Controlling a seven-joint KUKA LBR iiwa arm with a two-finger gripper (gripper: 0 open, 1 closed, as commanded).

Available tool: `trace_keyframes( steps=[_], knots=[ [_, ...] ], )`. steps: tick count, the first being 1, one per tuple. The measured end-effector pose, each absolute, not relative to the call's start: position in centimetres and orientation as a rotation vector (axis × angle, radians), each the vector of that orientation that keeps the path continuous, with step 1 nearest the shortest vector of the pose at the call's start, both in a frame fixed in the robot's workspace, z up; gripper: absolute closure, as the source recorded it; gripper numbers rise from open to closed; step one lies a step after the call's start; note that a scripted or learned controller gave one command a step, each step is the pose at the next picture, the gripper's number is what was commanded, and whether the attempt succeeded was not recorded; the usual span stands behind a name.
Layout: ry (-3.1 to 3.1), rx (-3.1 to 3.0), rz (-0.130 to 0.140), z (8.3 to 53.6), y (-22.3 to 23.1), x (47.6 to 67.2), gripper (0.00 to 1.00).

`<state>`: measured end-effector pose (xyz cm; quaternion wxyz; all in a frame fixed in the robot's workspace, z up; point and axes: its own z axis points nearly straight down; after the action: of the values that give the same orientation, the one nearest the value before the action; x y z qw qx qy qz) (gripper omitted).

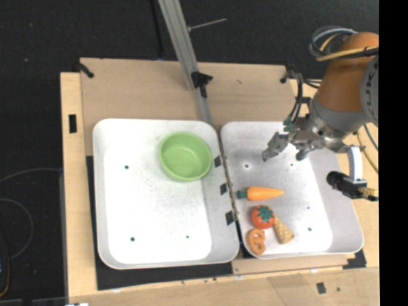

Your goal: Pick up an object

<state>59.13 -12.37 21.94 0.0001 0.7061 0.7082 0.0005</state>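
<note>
In the right bin (319,190) lie an orange toy carrot (262,194) with a green stem end, a red toy tomato (262,217), a tan bread-like piece (284,231) and an orange pretzel-like piece (256,240) near the front rim. My gripper (290,146) hangs over the back half of this bin, up and to the right of the carrot, apart from every object. Its fingers are spread, open, with nothing between them.
The left bin (127,209) holds a green bowl (185,157) near its back right corner. A grey metal pole (182,43) slants up from the divide between the bins. A black fitting on a white bracket (347,182) sticks out at the right bin's right side.
</note>
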Motion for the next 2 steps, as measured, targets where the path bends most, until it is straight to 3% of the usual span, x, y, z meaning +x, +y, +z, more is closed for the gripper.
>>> trace_keyframes(
  steps=[1, 2],
  knots=[
    [2.223, 2.219, 0.003, 21.9, -12.4, 59.1, 0.00],
    [2.220, 2.224, -0.004, 15.9, -12.8, 59.0, 0.00]
  ],
)
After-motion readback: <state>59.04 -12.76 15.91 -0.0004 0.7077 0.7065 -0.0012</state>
